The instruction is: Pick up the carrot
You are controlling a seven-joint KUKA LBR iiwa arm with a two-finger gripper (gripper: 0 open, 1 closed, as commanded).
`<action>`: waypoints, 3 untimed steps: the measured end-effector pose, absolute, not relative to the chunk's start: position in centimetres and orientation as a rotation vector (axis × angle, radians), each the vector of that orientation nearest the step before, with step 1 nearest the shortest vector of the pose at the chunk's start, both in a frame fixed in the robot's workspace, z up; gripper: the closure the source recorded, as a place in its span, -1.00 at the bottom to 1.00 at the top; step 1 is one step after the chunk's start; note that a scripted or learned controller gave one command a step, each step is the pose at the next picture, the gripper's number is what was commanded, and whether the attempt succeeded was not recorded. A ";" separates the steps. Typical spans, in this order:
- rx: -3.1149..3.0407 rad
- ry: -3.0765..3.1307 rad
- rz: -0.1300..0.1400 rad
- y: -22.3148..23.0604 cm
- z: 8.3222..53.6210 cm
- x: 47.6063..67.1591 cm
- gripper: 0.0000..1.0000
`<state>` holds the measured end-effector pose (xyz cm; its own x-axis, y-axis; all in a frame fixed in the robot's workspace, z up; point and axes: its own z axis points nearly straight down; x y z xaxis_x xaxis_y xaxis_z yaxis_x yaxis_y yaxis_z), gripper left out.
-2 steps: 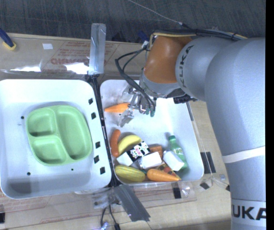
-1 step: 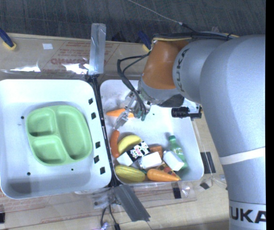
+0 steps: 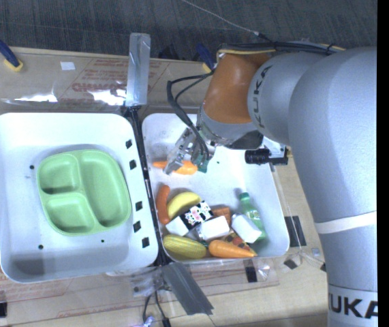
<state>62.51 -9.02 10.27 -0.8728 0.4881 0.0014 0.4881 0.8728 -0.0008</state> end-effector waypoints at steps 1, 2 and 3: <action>-1.133 -2.935 -0.007 4.4 19.5 61.8 1.00; -0.428 -3.110 0.001 9.1 19.2 53.8 1.00; -0.415 -3.113 0.006 -0.8 19.1 50.7 1.00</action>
<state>50.68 -0.77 19.15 -0.9650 0.2622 0.0004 0.2622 0.9650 -0.0037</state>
